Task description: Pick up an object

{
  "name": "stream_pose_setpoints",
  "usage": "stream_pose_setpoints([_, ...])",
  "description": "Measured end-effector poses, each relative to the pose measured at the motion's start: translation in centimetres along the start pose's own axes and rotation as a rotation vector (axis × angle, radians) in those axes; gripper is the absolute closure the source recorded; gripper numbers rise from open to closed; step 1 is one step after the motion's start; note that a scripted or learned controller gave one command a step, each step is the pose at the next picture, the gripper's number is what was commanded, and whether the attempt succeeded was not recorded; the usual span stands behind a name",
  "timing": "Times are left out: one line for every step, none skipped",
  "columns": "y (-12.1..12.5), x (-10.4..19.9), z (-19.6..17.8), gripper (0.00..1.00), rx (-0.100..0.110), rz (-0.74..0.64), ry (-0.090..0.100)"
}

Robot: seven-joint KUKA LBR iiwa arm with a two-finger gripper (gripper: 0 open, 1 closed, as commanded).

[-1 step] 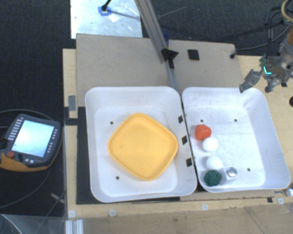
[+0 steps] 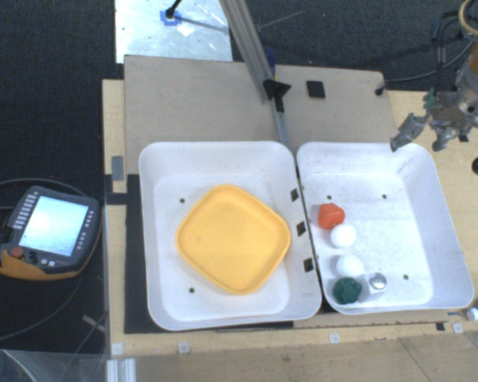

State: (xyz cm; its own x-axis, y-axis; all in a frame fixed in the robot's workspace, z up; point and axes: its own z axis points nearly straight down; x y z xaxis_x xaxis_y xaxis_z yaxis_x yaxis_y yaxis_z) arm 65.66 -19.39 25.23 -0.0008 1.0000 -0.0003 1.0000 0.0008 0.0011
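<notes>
- gripper [image 2: 425, 135] above right bin [image 2: 430, 213] far corner, fingers spread, nothing between
- orange ball [image 2: 331, 215], two white balls, green ball [image 2: 347, 290] along its left wall
- yellow plate [image 2: 233, 239] in left bin [image 2: 163, 213]

No text, label, brand name or number can be read anywhere in this view. The lit screen of the grey and orange handheld control pendant [image 2: 41, 233], lying left of the left shallow white plastic bin [image 2: 163, 173], shows only a pale glow, with characters too small to tell.
</notes>
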Motion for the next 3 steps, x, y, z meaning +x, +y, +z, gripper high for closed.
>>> stream_pose_setpoints([-0.8,0.2,4.6,0.00,0.003,0.000,0.001])
stream_pose_setpoints([-0.1,-0.3,9.4,0.00,0.004,0.001,0.001])
stream_pose_setpoints([-0.8,0.3,15.3,0.00,0.004,0.000,0.001])
